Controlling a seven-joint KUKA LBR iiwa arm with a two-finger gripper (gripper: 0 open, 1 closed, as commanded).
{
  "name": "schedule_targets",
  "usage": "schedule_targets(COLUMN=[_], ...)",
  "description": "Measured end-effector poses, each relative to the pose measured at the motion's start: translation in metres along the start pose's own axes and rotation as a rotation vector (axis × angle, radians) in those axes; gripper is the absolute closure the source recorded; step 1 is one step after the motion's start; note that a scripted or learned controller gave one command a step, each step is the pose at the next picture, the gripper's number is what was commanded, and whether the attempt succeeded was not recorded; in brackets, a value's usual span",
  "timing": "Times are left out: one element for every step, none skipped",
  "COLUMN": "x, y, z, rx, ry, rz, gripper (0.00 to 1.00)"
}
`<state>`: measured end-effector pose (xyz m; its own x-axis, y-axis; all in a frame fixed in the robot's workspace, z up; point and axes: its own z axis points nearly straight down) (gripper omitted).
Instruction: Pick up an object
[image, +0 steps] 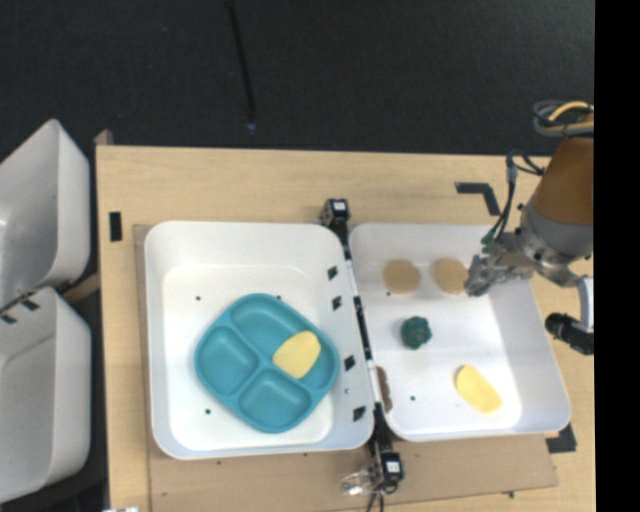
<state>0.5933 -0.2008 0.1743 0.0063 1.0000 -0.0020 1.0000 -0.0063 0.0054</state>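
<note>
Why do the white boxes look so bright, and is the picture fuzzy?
In the camera view, the white bins glow under even light, with soft shadows along their walls; the whole picture is slightly fuzzy, so the gripper and the green lump lack fine detail.

Pale wooden bench (300, 180), dark floor (350, 70)

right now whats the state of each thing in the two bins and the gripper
blue divided plate: flat in the left bin, holding one item
yellow piece: lying in the plate's right compartment
two tan discs: flat, right bin's far side
green lump: mid right bin, untouched
yellow oval: near corner, untouched
gripper: low beside the right disc
</note>
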Motion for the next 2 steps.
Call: schedule_targets(x=[0.008,0.001], y=[0.005,0.013], z=[-0.058,-0.106], rx=[-0.003,-0.002], ry=[-0.001,-0.001], rz=[-0.009,-0.009], gripper=[1.00,1.00])
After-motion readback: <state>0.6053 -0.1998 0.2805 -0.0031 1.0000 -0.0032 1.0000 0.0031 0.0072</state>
